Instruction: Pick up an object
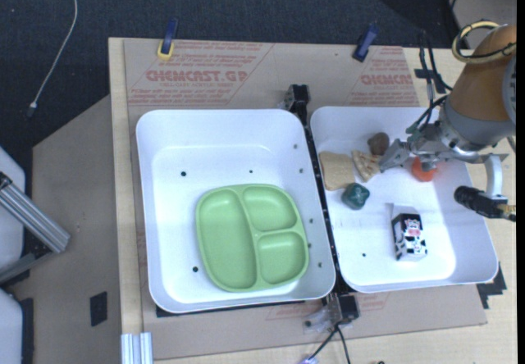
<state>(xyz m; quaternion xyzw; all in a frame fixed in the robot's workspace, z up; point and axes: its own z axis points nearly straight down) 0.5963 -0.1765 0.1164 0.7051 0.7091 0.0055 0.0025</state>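
Observation:
The right bin (459, 260) holds several small objects. A brown rounded lump (378, 143) lies at the back, with a tan flat piece (335, 170) and a small tan wedge (364, 162) beside it. A teal lump (355, 195) sits just in front of them. A black-and-white cow toy (409, 236) lies nearer the front. My gripper (399, 154) hangs low over the bin's back half, right of the tan wedge and below the brown lump. A red-orange object (423, 170) sits directly under the wrist, partly hidden.
The left bin (164, 149) holds a green divided plate (250, 235). The arm's grey body and orange band (484, 84) cover the right bin's back right corner. A black clamp (297, 96) sits between the bins at the back.

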